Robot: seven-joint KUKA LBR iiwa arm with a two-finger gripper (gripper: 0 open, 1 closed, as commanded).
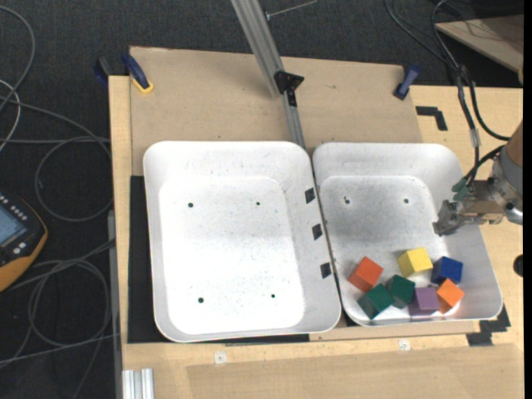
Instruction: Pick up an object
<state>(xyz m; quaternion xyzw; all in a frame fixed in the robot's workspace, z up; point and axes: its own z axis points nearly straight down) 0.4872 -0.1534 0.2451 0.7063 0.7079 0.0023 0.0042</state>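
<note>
Camera view looks down on two white bins set side by side on a wooden bench. Reaching in from the right, the arm brings its gripper (447, 220) over the right edge of the right bin (366, 160), at about mid-depth. How wide it stands cannot be told from this angle, and nothing shows between its tips.

All the blocks sit clustered in the near right corner of that bin, nearer than the gripper and apart from it. An orange block (365, 273) lies furthest left in the group, a yellow block (415, 262) just right of it, and a blue block (448, 269) beyond that. Nearer the front rim sit a dark green block (376, 301), another green block (401, 289), a purple block (426, 299) and a second orange block (450, 293), packed close together.

The left bin (166, 223) sits beside it, touching along the middle seam.
</note>
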